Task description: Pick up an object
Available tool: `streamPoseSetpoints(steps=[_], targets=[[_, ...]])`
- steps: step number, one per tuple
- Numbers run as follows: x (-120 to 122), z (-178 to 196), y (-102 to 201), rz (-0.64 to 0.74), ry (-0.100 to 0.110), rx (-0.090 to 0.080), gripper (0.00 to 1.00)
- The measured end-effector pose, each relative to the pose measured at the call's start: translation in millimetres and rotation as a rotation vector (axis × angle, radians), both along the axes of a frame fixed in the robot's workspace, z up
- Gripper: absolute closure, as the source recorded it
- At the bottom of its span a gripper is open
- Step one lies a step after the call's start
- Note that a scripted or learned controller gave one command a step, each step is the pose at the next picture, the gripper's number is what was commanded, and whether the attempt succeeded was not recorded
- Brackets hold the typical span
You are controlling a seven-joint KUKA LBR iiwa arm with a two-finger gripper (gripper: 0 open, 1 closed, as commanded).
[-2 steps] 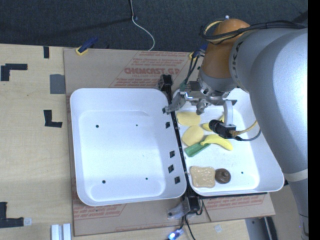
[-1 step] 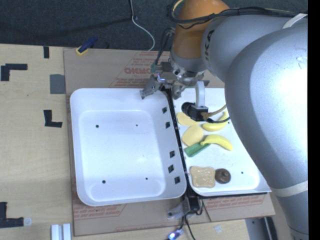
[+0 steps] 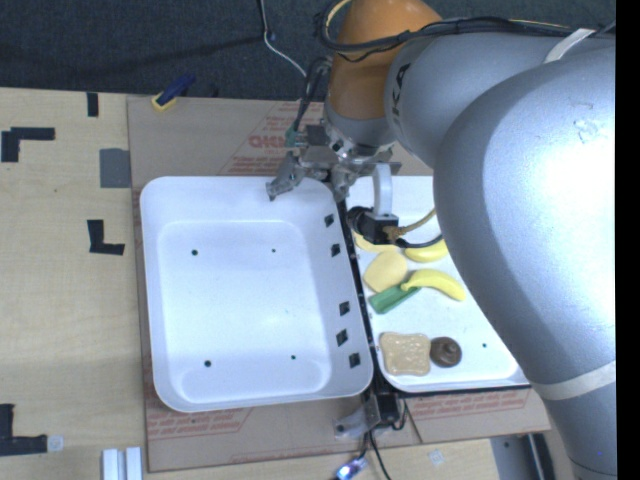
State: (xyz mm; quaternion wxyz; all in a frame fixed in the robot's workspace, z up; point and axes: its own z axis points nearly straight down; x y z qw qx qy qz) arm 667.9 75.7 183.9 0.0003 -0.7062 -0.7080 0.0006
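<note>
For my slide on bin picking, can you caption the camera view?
Grey arm's gripper hovers over the left bin; bananas, toast and a doughnut lie in the right bin.

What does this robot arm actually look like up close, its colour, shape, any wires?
The arm is thick and rounded, smooth silvery grey with a glossy sheen. Above the wrist sits a bulging orange band. Black cables loop around that orange section and trail over the arm. The gripper at its end is a small cluster of dark grey metal parts, with a touch of green on one side.
</note>
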Motion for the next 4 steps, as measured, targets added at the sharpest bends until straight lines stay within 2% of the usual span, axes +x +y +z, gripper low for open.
streamPoseSetpoints(steps=[1,2,3,4], targets=[[-1.5,-46.7,50.4,0.003,0.005,0.000,0.00],[-0.5,-33.7,48.2,0.002,0.003,0.000,1.00],[0.0,-8.6,66.1,0.000,-0.001,0.001,1.00],[0.1,5.4,67.1,-0.001,0.000,0.001,1.00]])
